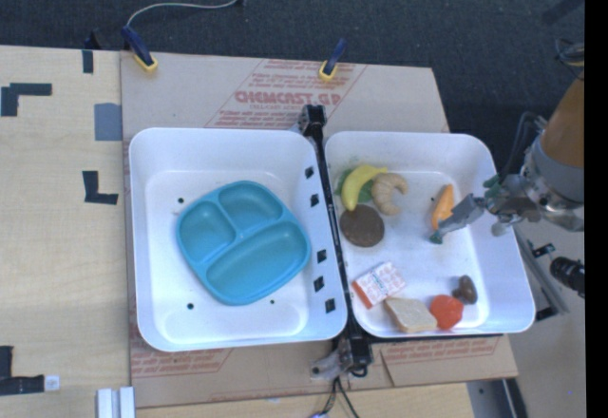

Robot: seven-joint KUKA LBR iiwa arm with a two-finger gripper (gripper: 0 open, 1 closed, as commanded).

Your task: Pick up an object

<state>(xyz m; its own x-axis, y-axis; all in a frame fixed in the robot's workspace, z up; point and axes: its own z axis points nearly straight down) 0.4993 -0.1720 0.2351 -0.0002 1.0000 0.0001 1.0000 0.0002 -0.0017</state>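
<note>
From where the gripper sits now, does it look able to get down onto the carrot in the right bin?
Probably yes. The gripper hangs low inside the right bin, just beside the carrot. Nothing lies between them, and the croissant sits apart on the carrot's far side, so a short shift looks unobstructed.

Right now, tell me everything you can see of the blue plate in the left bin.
The blue plate is a light blue divided tray, plastic by its look, with rounded corners and three compartments: two smaller ones toward the far side and one long one nearer the camera. It lies flat, right side up, turned at a slant, on the floor of the left bin. Nothing lies in its compartments and nothing else touches it.
</note>
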